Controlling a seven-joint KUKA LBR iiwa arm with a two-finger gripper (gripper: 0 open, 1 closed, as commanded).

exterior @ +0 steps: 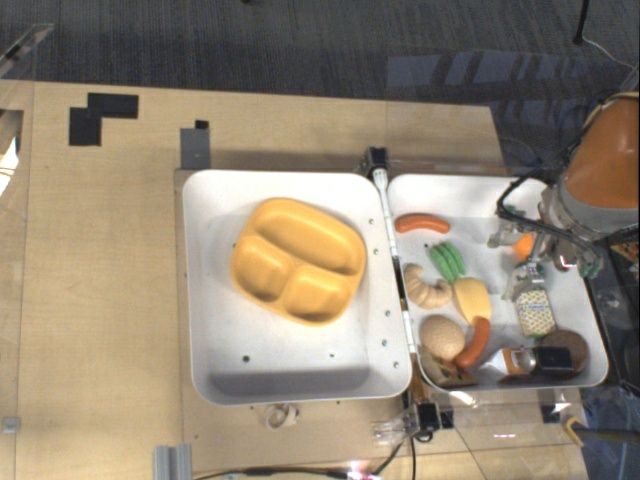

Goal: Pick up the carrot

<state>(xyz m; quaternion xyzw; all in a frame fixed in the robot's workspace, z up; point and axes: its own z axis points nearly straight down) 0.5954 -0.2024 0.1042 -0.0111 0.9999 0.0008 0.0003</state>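
My gripper point(523, 253) hangs over the upper right part of the right bin point(596, 340), below the grey wrist and the orange band of the arm point(604, 164). A small orange piece, the carrot point(521, 245), shows between its fingers, so the gripper is shut on it. Most of the carrot is covered by the gripper's body. Just below the gripper lies a small clear bottle point(536, 313) with a patterned label.
The right bin also holds an orange-red sausage point(422, 224), a green vegetable point(447, 260), a croissant point(428, 290), a yellow fruit point(471, 296), a beige bun point(442, 336), a reddish-orange stick point(477, 340) and a dark item point(556, 356). A yellow divided tray point(298, 258) lies in the left bin point(215, 363).
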